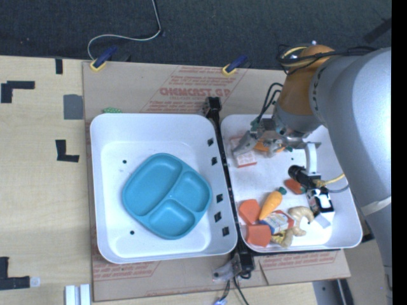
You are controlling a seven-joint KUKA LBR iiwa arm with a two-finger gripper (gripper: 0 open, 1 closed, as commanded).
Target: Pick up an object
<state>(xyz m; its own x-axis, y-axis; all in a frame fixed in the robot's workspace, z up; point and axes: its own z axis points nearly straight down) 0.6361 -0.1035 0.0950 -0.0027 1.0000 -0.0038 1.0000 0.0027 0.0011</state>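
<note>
My gripper (252, 140) hangs low over the back left part of the right bin (346, 234), under the orange band of the arm (299, 91). A small white and red flat piece (246, 159) lies just in front of it. An orange item (264, 148) sits partly hidden beneath it. Toward the front of the bin lie a toy carrot (271, 203), an orange block (248, 210), a red block (258, 235), a beige toy (299, 213) and a printed packet (278, 222). No object can be seen held.
The left bin (105, 170) holds a blue divided plate (166, 196). A black divider with clips (219, 164) separates the bins. A red piece (294, 185) and a black and white object (321, 202) lie at the right bin's right side, under the arm's cable.
</note>
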